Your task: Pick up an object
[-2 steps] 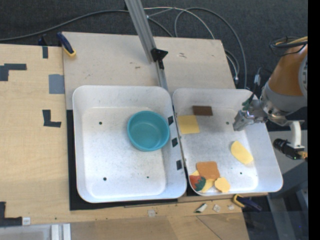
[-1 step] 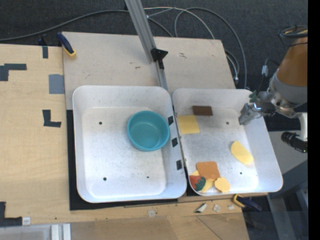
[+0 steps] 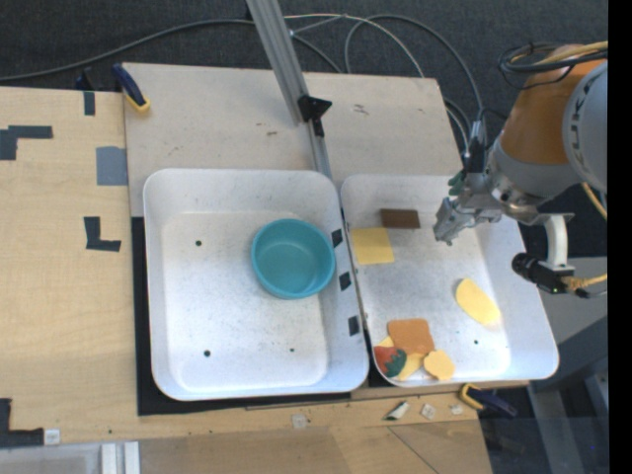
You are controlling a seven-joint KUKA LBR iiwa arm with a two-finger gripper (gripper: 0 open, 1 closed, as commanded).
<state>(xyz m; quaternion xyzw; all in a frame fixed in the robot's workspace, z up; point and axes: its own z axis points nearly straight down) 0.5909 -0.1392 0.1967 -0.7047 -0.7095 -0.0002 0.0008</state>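
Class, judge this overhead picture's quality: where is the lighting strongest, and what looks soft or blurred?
Camera view: the right bin is brightest, its rim washed out; the blue bowl casts little shadow; the gripper and small items look soft and low in detail.

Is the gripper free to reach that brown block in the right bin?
Probably yes: the gripper hovers just right of the brown block, with bare bin floor between them.

The arm (image 3: 558,136) runs off the right edge, the claw (image 3: 449,227) is too small to show its finger gap, and the multicoloured piece (image 3: 395,361) is partly covered by an orange block (image 3: 410,335).
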